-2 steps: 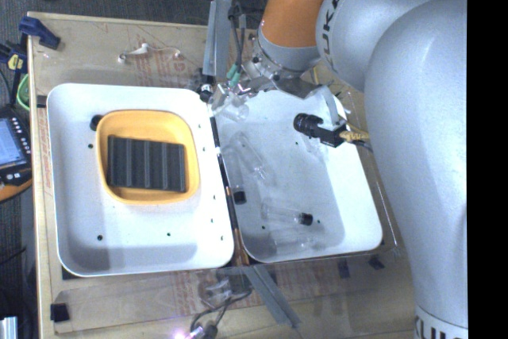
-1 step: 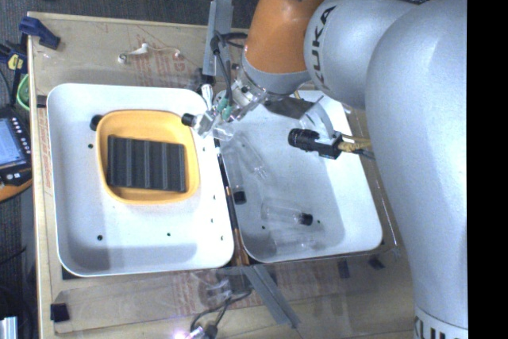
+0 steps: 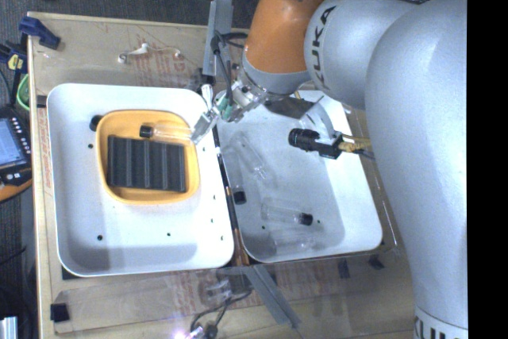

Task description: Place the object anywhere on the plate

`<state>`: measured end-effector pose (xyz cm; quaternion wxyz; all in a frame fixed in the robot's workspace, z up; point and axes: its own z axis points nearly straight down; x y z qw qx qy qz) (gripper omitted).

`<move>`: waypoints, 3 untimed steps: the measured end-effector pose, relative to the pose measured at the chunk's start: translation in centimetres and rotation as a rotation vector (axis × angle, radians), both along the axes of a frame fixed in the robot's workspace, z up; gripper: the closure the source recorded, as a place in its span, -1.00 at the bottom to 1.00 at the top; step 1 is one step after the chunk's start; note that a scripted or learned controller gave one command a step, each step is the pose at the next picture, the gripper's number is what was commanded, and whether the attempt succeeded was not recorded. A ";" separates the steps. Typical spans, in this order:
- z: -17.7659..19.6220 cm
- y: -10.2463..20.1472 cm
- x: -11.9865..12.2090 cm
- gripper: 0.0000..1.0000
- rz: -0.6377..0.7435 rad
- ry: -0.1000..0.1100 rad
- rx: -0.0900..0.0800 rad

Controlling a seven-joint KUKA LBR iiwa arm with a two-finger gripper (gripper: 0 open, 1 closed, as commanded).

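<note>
The arm [image 3: 397, 52] is seen reaching over the divide between the two white bins, with the gripper [image 3: 208, 119] at the near edge of the left bin [image 3: 71, 194]. Between the fingers [image 3: 202, 125] a clear tube with a black cap [image 3: 163, 132] appears to be held by its right end; the tube extends leftward from the fingertips, and its black cap lies farthest from them. The fingers are judged to be closed narrowly on it, though the transparent plastic makes the contact hard to confirm.

The tube is positioned over the upper rim of the yellow plate [image 3: 111, 131], above the plate's dark ribbed insert [image 3: 151, 164], just left of the fingertips. Transport to the plate is therefore judged largely done. What is left is the release and withdrawal.

In the right bin [image 3: 357, 202], well below and right of the fingers, other clear items [image 3: 287, 215] lie.
</note>
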<state>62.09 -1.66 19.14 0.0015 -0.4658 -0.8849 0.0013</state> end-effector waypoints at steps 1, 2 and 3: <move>1.1 0.0 0.1 1.00 0.002 0.000 -0.002; 7.8 3.8 3.6 1.00 0.037 -0.005 0.001; 0.0 6.1 2.4 1.00 0.147 -0.001 0.001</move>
